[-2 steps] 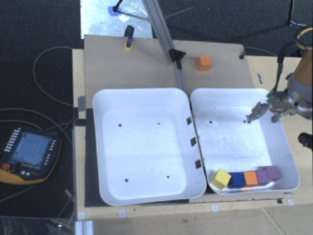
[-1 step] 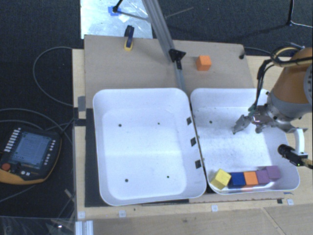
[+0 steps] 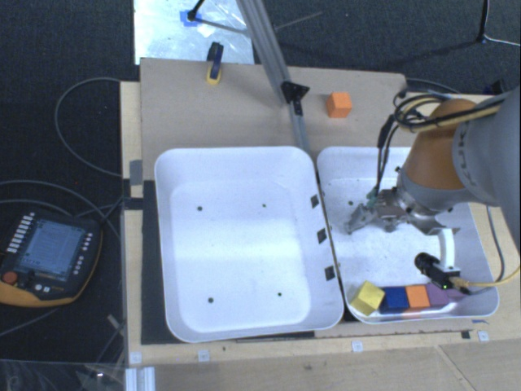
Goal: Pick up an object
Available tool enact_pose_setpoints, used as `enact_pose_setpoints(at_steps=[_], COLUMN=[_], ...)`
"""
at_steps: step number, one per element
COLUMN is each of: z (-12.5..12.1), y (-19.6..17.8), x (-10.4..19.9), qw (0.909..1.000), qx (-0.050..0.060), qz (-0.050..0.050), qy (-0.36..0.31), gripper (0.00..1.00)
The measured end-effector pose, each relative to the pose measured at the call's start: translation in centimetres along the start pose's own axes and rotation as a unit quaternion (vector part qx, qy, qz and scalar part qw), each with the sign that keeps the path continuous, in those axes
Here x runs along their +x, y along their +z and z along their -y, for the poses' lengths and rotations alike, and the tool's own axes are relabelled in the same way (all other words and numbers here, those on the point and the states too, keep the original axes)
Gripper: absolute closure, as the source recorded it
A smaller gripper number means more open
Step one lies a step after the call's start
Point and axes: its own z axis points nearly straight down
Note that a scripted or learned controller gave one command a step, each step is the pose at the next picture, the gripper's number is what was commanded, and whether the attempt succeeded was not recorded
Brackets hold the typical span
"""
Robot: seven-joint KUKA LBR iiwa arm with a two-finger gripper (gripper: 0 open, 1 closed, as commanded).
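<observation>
My gripper (image 3: 360, 217) hangs low over the middle of the right white bin (image 3: 342, 165), pointing left towards the divider, with nothing visibly held. Along the bin's front wall lie a yellow block (image 3: 368, 297), a blue block (image 3: 396, 299), an orange block (image 3: 418, 296) and a purple piece (image 3: 440, 296), packed in a row. The gripper is well behind that row, apart from all of them. The grey wrist and its orange band (image 3: 431, 157) hide part of the bin's right side.
The left white bin (image 3: 175, 177) adjoins the right one. An orange cube (image 3: 339, 104) sits on the bench behind the bins, beside a slanting metal pole (image 3: 269, 47). A yellow-and-blue clamp (image 3: 214, 62) lies at the back left. A teach pendant (image 3: 45, 255) rests off the bench.
</observation>
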Motion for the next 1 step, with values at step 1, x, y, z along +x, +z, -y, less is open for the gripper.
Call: enact_pose_setpoints(at_steps=[1], z=[-0.21], y=[-0.22], x=[1.89], qw=[1.0], qx=[-0.001], qz=[0.001], qy=[0.001], gripper=[0.0])
